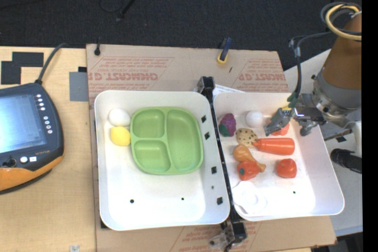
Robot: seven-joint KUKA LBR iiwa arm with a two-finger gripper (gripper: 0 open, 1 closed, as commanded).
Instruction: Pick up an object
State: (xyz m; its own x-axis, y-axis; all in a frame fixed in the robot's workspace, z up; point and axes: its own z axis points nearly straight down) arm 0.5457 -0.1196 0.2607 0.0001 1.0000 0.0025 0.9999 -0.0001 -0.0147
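— Carrot lies in the right bin, just beyond the tomato; gripper hovers at its far edge, holding nothing.
— Fingers?
— Spread apart. Approach step, I judge; next it must descend and close.
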